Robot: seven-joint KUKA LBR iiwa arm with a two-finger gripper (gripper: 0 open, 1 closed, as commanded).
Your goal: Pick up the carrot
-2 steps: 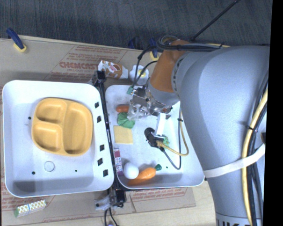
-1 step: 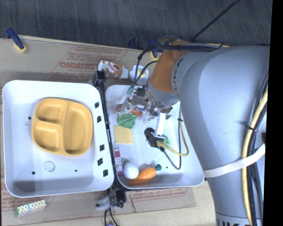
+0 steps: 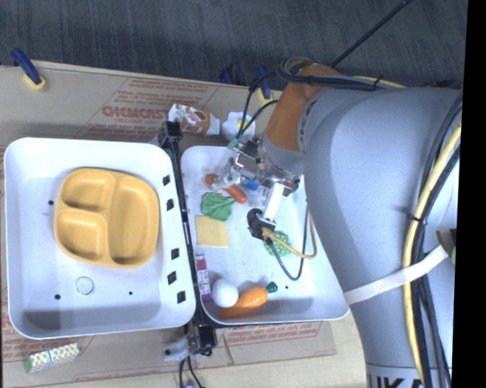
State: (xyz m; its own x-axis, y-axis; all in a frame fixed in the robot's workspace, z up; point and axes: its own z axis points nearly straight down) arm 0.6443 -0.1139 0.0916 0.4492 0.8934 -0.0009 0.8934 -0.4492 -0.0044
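Carrot [image 3: 249, 299] lies at the near edge of the right bin [image 3: 323, 301], its green top pointing right, its blunt end touching a white egg [image 3: 224, 293]. Looking down from the one camera, my hand [image 3: 248, 172] hangs over the far part of that same bin, well apart from the carrot; whether it is wide or narrow I cannot tell, since the wrist and cables cover it. Beneath and beside it sit a small orange-red piece [image 3: 238, 194], a green leafy item [image 3: 217, 205] and a pale yellow square slice [image 3: 212, 231]. A black cable loops down from my wrist past a green and yellow bundle [image 3: 277, 243]. The left bin [image 3: 17, 219] holds a yellow divided plate [image 3: 109, 216] with three compartments. Both bins rest on brown cardboard [image 3: 134, 104] spread over the counter; its red print is too blurred to read with certainty. On my grey arm [image 3: 372, 195], low at the frame's edge, the white letters "UKA" show. A small printed packet [image 3: 190, 117] lies beyond the bins, its wording illegible, and a patterned strip [image 3: 52, 356] lies on the cardboard near the left bin's front corner.
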